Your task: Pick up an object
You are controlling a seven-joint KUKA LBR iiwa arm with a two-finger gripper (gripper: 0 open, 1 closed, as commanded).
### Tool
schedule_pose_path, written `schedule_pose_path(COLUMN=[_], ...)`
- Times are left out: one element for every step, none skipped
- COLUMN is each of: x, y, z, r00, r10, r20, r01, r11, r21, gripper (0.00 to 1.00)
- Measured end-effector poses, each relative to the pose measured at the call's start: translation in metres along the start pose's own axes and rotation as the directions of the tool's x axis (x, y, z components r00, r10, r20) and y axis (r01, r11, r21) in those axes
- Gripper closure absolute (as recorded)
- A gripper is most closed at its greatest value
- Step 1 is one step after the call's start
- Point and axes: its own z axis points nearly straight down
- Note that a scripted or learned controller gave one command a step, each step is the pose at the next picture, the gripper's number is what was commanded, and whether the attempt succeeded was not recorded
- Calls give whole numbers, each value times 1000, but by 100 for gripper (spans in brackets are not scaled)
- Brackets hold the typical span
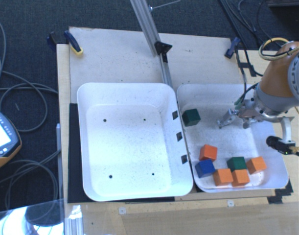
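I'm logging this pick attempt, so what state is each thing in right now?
Gripper: over the right bin, holding nothing visible.
Lone green block: flat on the bin floor, apart from the rest.
Other blocks: clustered at the near edge, untouched.
Left bin: flat on the bench.

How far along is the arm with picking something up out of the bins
Nothing looks picked yet. The claw hangs over the right bin with no block seen in it. The dark green block sits alone near the bin's left wall; the orange, blue and green cluster lies at the near edge. Descending, gripping and lifting remain.
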Motion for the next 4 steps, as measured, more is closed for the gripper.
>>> schedule_pose_path(x=[64,91,73,106], y=[0,21,-63,-106], z=[0,0,1,0], r00=[1000,1000,1000,1000], r10=[-12,-10,-2,-6], r20=[-8,-5,-6,-9], r01=[12,10,2,6], r11=[1000,1000,1000,1000], r21=[3,-1,8,8], gripper=[0,0,0,0])
